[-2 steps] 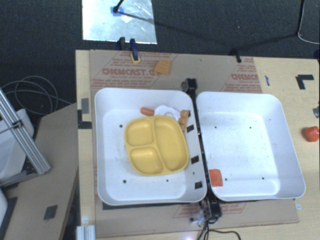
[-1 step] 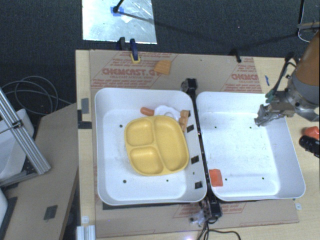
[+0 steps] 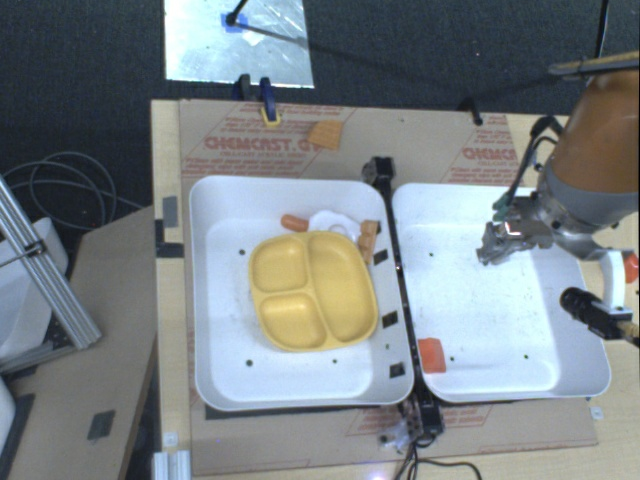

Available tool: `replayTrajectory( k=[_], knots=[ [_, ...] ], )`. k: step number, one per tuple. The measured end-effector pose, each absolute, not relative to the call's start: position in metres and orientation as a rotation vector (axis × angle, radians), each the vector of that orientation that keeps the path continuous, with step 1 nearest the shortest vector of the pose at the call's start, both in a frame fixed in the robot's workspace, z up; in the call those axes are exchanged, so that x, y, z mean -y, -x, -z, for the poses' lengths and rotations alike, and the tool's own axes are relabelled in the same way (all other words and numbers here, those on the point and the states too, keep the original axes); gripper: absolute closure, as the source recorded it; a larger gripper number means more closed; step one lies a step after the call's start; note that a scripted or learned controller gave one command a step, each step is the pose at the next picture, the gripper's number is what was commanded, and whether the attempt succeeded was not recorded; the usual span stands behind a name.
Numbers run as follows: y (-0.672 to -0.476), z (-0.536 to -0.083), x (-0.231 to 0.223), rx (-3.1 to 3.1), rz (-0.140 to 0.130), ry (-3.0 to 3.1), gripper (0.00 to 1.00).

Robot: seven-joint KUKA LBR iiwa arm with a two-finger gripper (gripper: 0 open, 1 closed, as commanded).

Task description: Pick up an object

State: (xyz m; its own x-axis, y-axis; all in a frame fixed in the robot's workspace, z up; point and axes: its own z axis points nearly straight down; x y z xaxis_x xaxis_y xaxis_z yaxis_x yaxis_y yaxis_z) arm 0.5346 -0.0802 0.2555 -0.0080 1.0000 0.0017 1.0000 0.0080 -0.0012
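My gripper hangs over the upper right part of the right bin, above bare white floor, with nothing visibly between its fingers. A small orange-red block lies near that bin's front left corner, well below and left of the gripper. In the left bin a yellow divided plate lies in the middle. Behind the plate are a small orange sausage-shaped piece, a white object and a tan block near the right wall.
A black divider with clips runs between the two bins. A tan sponge-like square lies on the cardboard behind the bins, near a blue and yellow clamp. A metal sheet lies farther back.
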Motion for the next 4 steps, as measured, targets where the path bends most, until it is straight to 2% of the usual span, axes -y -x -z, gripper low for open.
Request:
replayTrajectory(
  k=[1,2,3,4],
  knots=[
    [-0.52,-0.28,0.083,2.225,0.004,2.222,1.0],
    [-0.522,-0.29,0.083,2.231,0.007,2.219,1.0],
    [-0.486,-0.456,0.132,2.232,0.018,2.239,1.0],
    [-0.487,-0.447,0.128,2.228,0.003,2.221,0.0]
  ],
)
